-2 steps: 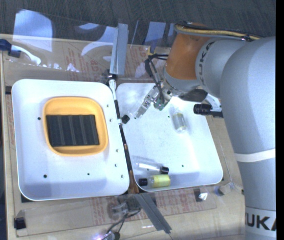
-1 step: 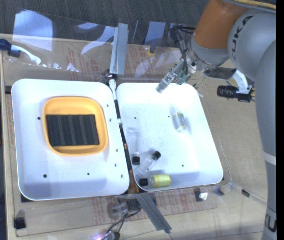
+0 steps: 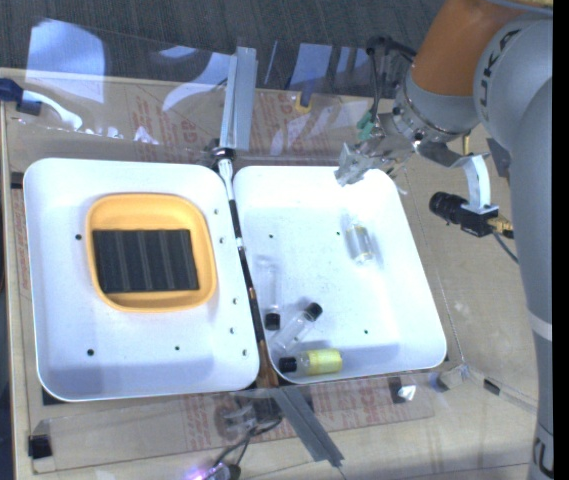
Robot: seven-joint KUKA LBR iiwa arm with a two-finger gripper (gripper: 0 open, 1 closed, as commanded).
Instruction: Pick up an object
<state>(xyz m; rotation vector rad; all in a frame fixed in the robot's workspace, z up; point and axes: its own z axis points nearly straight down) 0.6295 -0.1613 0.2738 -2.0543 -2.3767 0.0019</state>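
The gripper [image 3: 356, 164] hangs at the far edge of the right bin [image 3: 419, 313], above its rim, with nothing visible between its fingers. Whether the fingers stand wide or narrow cannot be told from this angle; the tool is too small and blurred.

Candidate objects, all located relative to the right bin:
- A small clear vial [image 3: 361, 242] lies on the bin floor toward the far half, just nearer the camera than the gripper and close to it.
- A yellow bottle with a dark cap [image 3: 312, 361] lies on its side against the near wall.
- Two small dark-capped vials [image 3: 292, 318] lie close together just beyond the yellow bottle, near the bin's left wall.

The left bin [image 3: 49, 268], beside the right bin, holds an orange tray with a dark ribbed insert [image 3: 147, 253].

Procedure, as judged: the approach step is in hand. Select the clear vial as the nearest target. Centre the tool over it before descending, align the fingers across its short axis, and descend fully to the bin floor, since a round vial is likely to roll out of a shallow or off-centre closure. Avoid the bin's rim during descent.
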